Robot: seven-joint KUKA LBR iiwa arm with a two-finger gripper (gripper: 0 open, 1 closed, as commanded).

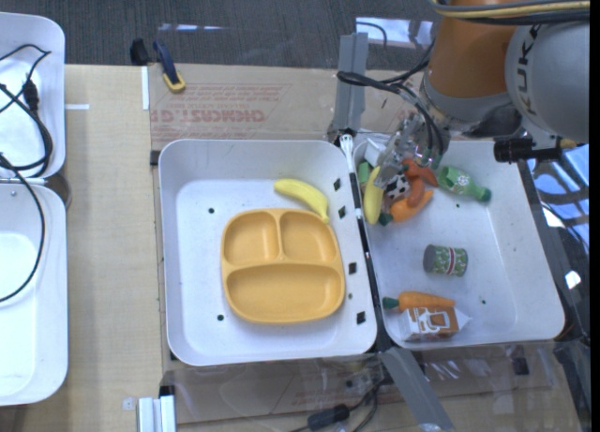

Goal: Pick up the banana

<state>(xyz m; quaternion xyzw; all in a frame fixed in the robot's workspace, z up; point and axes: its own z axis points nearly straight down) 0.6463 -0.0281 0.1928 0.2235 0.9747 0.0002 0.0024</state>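
Two shallow white bins sit side by side, and there are two bananas: one banana (303, 196) lies in the left bin (187, 233), touching the upper right corner of the single yellow divided plate (281, 266), and a second banana (373, 198) stands almost upright in the right bin (506, 261), against the wall nearest that plate. To the right of the plate also lie one orange toy (412, 201), one green bottle (466, 184), one small green can (445, 260) and one carton (429, 321) with a carrot (422, 300) along its top. The arm (487, 37) reaches in from the right, wrist bent down, with the gripper (405, 154) low just above the second banana and orange toy; cables blur its claw, so I cannot tell how wide it stands. Mirrored lettering shows on the cardboard (220, 107) beyond the plate, and "KU" on the arm.
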